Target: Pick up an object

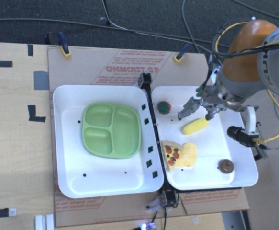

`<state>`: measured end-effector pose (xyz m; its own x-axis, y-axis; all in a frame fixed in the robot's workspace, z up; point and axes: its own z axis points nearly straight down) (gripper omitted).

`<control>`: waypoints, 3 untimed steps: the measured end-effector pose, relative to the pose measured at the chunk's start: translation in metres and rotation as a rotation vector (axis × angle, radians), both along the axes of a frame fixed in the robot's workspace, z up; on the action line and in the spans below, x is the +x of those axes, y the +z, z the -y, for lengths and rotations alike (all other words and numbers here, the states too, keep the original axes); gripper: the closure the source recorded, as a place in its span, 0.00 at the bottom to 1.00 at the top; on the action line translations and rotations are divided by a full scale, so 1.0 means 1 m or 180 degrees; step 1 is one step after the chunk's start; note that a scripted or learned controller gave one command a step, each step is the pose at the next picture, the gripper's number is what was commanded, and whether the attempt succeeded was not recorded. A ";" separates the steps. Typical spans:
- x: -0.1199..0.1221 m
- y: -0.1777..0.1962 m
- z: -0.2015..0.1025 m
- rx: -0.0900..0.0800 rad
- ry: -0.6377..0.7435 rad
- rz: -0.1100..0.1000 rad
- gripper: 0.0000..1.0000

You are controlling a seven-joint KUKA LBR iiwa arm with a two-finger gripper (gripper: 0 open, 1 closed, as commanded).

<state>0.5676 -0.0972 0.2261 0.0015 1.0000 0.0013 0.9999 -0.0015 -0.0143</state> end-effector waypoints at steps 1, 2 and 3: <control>0.003 0.007 0.000 -0.0003 0.0010 0.0040 0.00; 0.004 -0.057 -0.004 -0.0005 0.0008 0.0023 0.00; -0.005 -0.108 0.002 -0.0006 0.0005 0.0024 0.00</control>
<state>0.5622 -0.0988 0.1177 0.0001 1.0000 -0.0004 1.0000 -0.0001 -0.0068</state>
